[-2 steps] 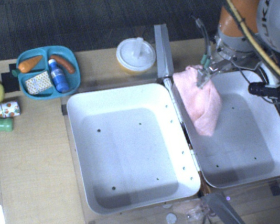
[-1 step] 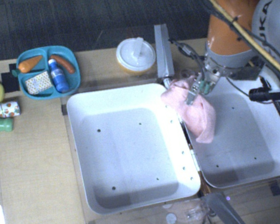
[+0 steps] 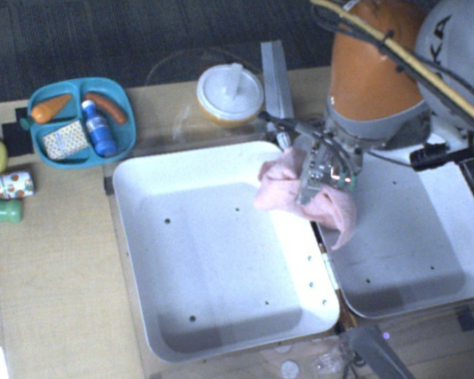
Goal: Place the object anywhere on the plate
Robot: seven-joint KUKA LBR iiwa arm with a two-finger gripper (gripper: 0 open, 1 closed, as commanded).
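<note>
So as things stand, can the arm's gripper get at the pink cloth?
Probably yes: the gripper is directly over the pink cloth, which drapes across the wall between the two bins, with nothing lying over it.

From my seat, the gripper [image 3: 322, 172] sits over the cloth [image 3: 296, 190] — which drapes across the seam, left bin [image 3: 223, 321] beside right bin [image 3: 432, 277].

Fixed overhead camera looks slantwise down on both bins [image 3: 230, 257].
</note>
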